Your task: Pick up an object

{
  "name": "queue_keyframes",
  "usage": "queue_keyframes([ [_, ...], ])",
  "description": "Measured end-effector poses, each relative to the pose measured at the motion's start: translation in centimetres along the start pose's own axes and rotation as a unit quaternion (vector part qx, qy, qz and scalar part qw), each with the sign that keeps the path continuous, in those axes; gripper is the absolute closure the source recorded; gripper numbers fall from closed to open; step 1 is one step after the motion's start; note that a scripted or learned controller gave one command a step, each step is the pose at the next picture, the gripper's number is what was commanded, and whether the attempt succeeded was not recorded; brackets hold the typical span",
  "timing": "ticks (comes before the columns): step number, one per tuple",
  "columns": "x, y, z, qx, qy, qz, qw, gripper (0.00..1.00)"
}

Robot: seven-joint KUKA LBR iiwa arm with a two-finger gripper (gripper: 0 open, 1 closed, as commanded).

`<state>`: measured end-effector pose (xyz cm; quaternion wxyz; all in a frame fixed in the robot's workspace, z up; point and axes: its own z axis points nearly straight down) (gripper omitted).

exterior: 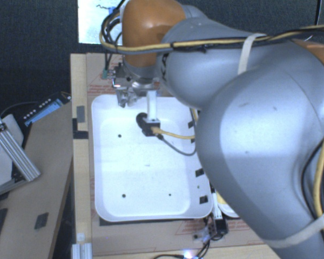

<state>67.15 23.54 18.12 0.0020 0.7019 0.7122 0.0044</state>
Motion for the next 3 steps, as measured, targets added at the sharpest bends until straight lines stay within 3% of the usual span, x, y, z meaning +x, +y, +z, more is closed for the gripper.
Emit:
queue_keyframes([
  [1,-6.7,-0.4,0.4,0.004,-0.002,0.007,1.0000,1.00],
  [2,-1.2,-0.2,-7.6,0.001,0.000,0.004,1.0000,1.00],
  [3,-1.4,-0.2,-8.4,0.002,-0.001,0.004,1.0000,1.00],
])
